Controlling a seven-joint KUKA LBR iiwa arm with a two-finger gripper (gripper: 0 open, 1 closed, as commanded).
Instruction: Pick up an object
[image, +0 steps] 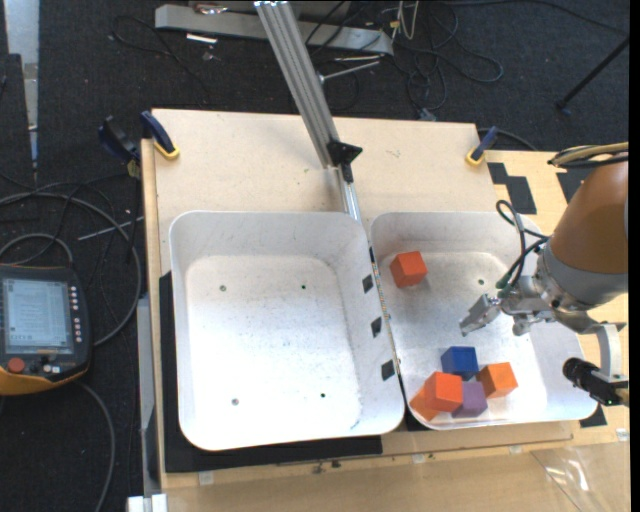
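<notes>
In the right bin (530, 412), an orange cube (408, 268) lies alone near the far left corner. A cluster sits near the front edge: a blue cube (460, 360), a larger orange block (438, 394), a purple block (472, 398) and a small orange cube (498, 379). My gripper (480, 315) hangs over the middle of the right bin, above and just behind the blue cube and to the right of the lone orange cube. I see nothing held in it.
The left bin (190, 300) sits beside the right one, and their rims meet at the centre. A slanted metal pole (310, 95) crosses the bench from the top. Clamps (160, 135) sit at the bench's far corners.
</notes>
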